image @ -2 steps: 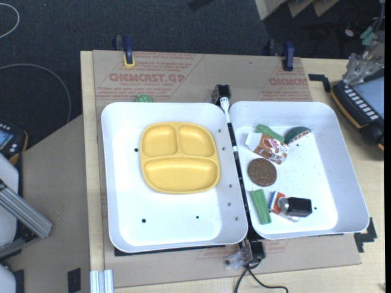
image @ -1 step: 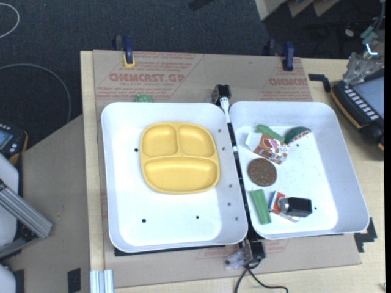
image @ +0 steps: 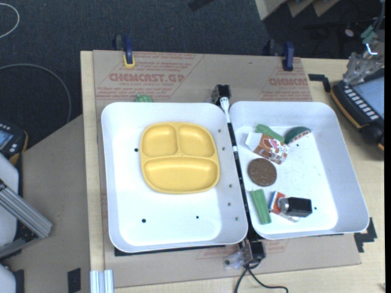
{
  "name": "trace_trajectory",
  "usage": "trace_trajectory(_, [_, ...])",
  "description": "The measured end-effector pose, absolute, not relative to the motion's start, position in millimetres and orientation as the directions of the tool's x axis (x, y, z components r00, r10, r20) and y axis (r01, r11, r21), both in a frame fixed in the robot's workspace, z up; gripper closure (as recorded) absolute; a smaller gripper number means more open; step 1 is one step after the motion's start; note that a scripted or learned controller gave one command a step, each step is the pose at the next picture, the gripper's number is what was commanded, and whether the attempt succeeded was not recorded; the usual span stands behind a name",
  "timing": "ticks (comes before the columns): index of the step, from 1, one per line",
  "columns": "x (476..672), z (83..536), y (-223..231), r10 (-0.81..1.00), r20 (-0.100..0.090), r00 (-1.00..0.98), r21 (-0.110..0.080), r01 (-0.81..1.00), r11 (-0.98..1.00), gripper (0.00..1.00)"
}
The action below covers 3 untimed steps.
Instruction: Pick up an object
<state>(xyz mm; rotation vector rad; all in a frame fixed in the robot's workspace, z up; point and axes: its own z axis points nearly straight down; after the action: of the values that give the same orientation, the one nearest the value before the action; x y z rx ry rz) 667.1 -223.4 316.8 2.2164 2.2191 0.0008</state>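
Observation:
Two white bins sit side by side on the bench. The right bin (image: 317,163) holds several small objects: a round brown cookie-like disc (image: 262,172), a red and white packet (image: 270,148), a green stick (image: 261,205), a black block on a red and blue piece (image: 295,206), a green strip (image: 269,131) and a watermelon-slice toy (image: 297,134). In the left bin (image: 122,182) lies a yellow divided plate (image: 179,157).
A brown board (image: 183,78) lies under both bins, held by blue clamps (image: 127,49) at the far edge. A black and orange device (image: 360,105) sits at the right. Grey metal framing (image: 24,215) stands at the left.

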Motion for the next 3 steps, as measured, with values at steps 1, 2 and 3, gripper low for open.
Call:
trace_trajectory(1, [667.1, 321.6, -223.5, 1.000, -0.004, -0.001, 0.005, 1.000, 0.001, 1.00])
trace_trajectory(2, [667.1, 324.3, -223.4, 1.000, -0.004, -0.001, 0.005, 1.000, 0.001, 1.00])
trace_trajectory(3, [667.0, 323.2, -223.4, 1.000, -0.003, -0.001, 0.003, 1.000, 0.001, 1.00])
